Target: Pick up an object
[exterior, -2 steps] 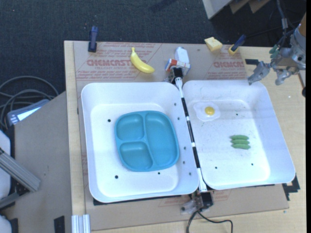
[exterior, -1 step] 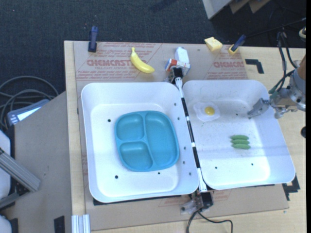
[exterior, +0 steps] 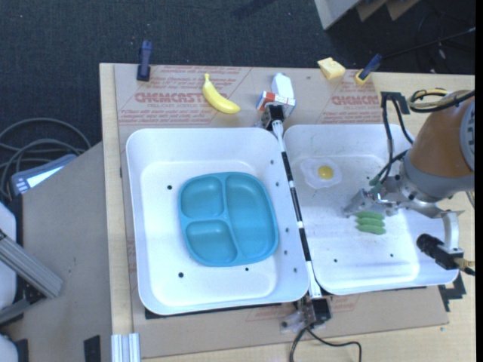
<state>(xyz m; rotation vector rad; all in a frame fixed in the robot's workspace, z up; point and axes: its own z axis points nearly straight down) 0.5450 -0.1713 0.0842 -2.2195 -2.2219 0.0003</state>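
- The right bin holds a green pea pod a little right of its centre, lying roughly level, well clear of the bin's walls.
- The gripper sits low in the right bin, just at 12 o'clock of the pea pod and almost touching it; nothing green shows between its metal parts.
- Whether the gripper is wide or narrow I cannot tell, since its tip is small and muddled against the white floor.
- The arm comes in from 3 o'clock, its orange band bulking over the bin's right edge, with black cables looping above it.
- A fried egg toy, white with a yellow yolk, lies at about 10 o'clock of the gripper, near the bin's far left part and apart from the pea pod.
- The left bin bears a blue divided plate with three compartments, set near its middle.
- Farther off, on the cardboard beyond the bins, a banana lies at 12 o'clock of the plate.
- A yellow cheese wedge rests at the bench's far edge, at 12 o'clock of the egg.
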